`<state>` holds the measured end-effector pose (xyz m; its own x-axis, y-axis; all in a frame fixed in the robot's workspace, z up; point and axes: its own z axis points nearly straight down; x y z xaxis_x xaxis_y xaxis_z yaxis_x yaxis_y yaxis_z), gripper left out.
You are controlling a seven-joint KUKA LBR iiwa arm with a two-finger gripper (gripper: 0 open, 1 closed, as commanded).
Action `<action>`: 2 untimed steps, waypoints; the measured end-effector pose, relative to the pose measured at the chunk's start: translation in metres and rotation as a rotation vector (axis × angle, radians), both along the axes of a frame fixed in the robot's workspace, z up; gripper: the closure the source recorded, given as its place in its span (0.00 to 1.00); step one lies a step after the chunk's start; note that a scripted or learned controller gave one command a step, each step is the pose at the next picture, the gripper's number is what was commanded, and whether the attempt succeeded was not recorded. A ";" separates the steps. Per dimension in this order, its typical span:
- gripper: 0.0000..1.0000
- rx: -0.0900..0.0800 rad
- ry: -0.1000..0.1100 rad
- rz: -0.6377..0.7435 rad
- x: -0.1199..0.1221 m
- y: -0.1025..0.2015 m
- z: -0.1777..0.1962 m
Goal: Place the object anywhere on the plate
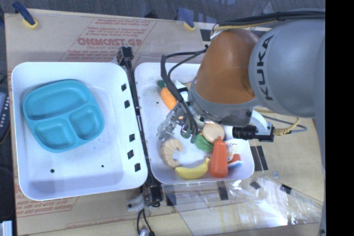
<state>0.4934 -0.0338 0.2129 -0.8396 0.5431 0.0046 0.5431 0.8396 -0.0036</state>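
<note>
A blue three-compartment plate (62, 114) lies in the left white bin (33, 179), toward its far left. My gripper (176, 123) hangs low inside the right bin (145, 119), under the orange wrist band. It sits among toy foods: an orange carrot (168, 98) just behind it, a beige croissant-like piece (171, 152) just in front, and a green piece (203, 142) and a round beige piece (213, 131) to its right. A yellow banana (192, 170) and a red bottle (219, 158) lie near the bin's front wall. The arm hides part of this bin.
A black divider with clips (134, 113) runs between the two bins. Black cables (171, 66) loop from the wrist over the right bin. Cardboard (105, 36) covers the bench behind the bins, and clear plastic wrap (265, 202) lies at the front right.
</note>
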 end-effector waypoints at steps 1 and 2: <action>0.00 0.000 0.000 0.000 0.000 0.000 0.000; 0.00 0.003 -0.013 -0.024 -0.015 0.061 0.064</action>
<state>0.4784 0.0276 0.2767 -0.8266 0.5628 -0.0047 0.5628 0.8266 0.0062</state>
